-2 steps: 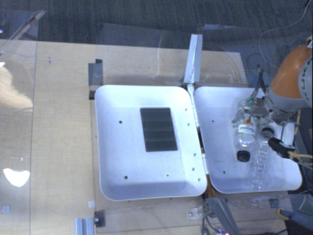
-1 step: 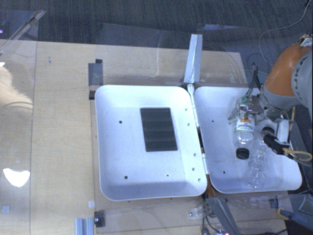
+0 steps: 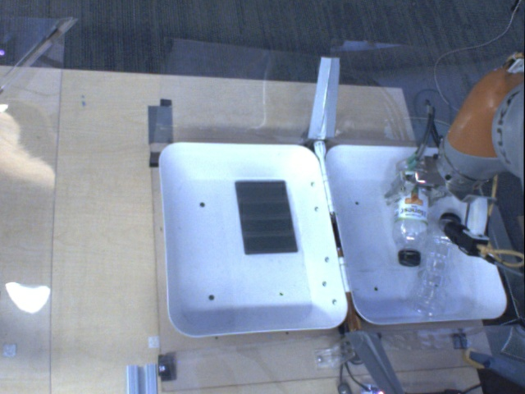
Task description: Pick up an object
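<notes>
end effector point(image 3: 420, 177) at clear bottle point(image 3: 412, 220) in right bin point(image 3: 361, 220)

Surface point(image 3: 98, 245) — pale wood-grain finish, matt, with a clear glossy sheet over it catching glare near its left edge. Both bins point(image 3: 189, 302) — smooth white plastic, slight sheen. Dark ribbed pad point(image 3: 266, 217) matt black. Bottle point(image 3: 413, 220) clear glossy plastic, paper label, black cap.

Arm point(image 3: 492, 130) low; gripper point(image 3: 420, 179) leftward
</notes>
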Available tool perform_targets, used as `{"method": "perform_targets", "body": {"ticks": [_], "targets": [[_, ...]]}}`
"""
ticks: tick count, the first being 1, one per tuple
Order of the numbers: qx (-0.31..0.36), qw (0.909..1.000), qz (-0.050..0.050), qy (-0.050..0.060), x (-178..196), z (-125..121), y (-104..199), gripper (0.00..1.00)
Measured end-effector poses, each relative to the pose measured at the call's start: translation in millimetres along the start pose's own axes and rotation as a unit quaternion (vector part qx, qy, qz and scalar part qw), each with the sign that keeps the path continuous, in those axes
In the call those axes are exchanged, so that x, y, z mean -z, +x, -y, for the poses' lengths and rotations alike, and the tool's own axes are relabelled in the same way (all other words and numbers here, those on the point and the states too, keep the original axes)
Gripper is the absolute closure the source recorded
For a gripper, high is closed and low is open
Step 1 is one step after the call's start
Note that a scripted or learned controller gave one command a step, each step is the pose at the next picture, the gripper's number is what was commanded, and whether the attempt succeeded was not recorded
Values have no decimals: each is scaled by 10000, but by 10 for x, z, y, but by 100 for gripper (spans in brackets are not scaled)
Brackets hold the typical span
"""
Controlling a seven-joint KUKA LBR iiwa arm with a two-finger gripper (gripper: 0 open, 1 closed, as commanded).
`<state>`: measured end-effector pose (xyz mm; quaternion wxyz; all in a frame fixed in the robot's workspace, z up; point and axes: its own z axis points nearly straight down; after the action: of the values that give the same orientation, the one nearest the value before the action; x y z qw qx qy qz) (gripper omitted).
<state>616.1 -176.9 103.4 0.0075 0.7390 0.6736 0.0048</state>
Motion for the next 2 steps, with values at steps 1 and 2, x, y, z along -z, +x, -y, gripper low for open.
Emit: {"method": "perform_targets", "body": {"ticks": [1, 2], "targets": [[-308, 9995, -9, 54, 970, -167, 101, 100], [-1156, 9932, -3, 96, 711, -468, 777, 100]]}}
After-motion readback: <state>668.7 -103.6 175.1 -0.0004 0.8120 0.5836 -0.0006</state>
